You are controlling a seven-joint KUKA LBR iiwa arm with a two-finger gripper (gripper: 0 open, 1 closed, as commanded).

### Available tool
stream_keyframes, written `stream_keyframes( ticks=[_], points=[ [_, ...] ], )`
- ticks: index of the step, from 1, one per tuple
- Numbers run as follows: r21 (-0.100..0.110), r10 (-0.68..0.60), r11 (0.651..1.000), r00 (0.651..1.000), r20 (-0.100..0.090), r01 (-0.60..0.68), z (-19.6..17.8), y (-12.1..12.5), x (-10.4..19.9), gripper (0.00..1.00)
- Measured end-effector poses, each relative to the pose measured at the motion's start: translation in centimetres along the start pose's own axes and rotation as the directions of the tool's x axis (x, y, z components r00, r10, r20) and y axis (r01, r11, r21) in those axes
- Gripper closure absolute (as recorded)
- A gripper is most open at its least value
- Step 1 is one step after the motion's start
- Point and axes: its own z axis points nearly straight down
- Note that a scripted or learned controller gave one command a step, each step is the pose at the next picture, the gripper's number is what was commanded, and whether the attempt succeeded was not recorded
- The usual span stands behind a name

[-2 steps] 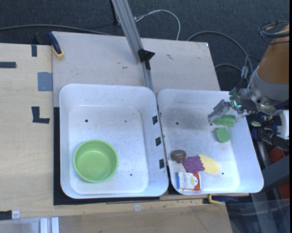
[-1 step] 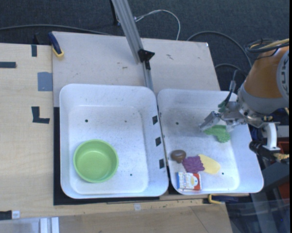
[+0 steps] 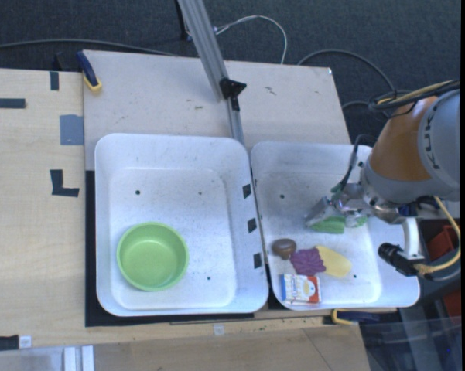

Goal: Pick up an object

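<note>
Green bowl (image 3: 152, 256) well left of the claw, small green object (image 3: 327, 225) pale and oblong right at the claw (image 3: 334, 212), grip and opening impossible to judge, brown, purple, yellow items below it

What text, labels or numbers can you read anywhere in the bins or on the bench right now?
None can be read.
Small carton in the right bin: red and blue printing on white, too blurred to read.
Green bowl, left bin, bench: no lettering that I can make out.
</note>
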Motion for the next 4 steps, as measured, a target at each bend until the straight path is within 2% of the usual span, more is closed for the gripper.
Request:
stream_keyframes(
  ticks=[1,2,3,4],
  points=[
    [-0.008,-0.001,1.000,1.000,0.003,0.001,2.3,0.0,0.0,0.00],
    [-0.008,-0.002,1.000,1.000,0.002,0.002,1.2,0.0,0.1,1.00],
    [-0.011,0.000,1.000,1.000,0.002,0.000,-3.1,-0.1,-0.5,1.00],
    [-0.014,-0.001,1.000,1.000,0.004,0.001,-9.1,0.5,-1.1,1.00]
  ],
)
